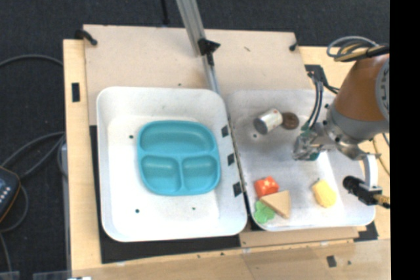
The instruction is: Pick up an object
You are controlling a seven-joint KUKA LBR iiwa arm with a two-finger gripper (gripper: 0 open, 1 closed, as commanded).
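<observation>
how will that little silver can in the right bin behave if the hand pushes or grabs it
The silver can lies on its side, so a push would likely set it rolling across the right bin. Its shiny round wall looks smooth, so it may slip under a pinch. It sits close by a brown round thing, which might get knocked too.

Robot lab: bench (pixel 164 56) with white bins (pixel 111 160), cables (pixel 26 147).

Open floor was left mid-bin (pixel 275 154); passage was narrowed by can (pixel 268 121), tomato (pixel 266 185), lemon (pixel 323 193).
</observation>
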